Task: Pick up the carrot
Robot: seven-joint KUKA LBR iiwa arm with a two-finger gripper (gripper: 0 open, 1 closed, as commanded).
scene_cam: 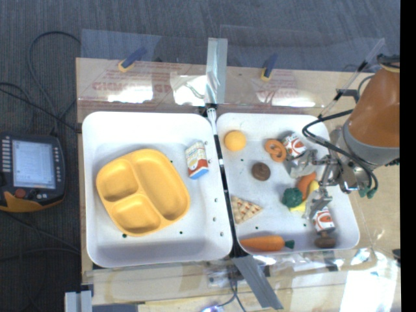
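A carrot lies on its side along the near wall of the right-hand bin, well apart from the robot's hand, which hovers farther back and to the right among small toy foods; whether that hand is clenched or released cannot be told. A yellow divided tray sits in the left bin.
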